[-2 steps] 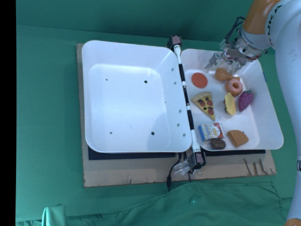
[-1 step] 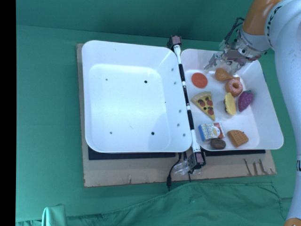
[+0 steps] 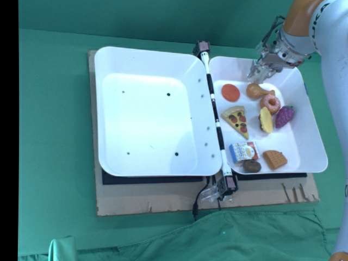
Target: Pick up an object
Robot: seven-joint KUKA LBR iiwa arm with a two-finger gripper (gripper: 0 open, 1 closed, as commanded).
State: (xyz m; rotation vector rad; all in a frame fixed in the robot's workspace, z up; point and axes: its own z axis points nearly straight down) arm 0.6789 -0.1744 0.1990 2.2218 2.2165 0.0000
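The gripper point(image 3: 260, 75) hangs low over the far end of the right bin point(image 3: 312, 151), its fingers slightly spread with nothing between them, just above the tan chicken drumstick point(image 3: 258, 90), the likeliest pick. Just beside the drumstick on its near side sits the pink donut point(image 3: 271, 103), with the red disc point(image 3: 230, 93) to its left. I judge the risk is a slip: the drumstick's rounded, tapered body could squirt out as the fingers come together, or they could nudge the donut.

I watch through one fixed camera set high above the bench, angled down. Both white bins point(image 3: 152, 58) fill mid-frame. The arm point(image 3: 321, 15) enters far right.
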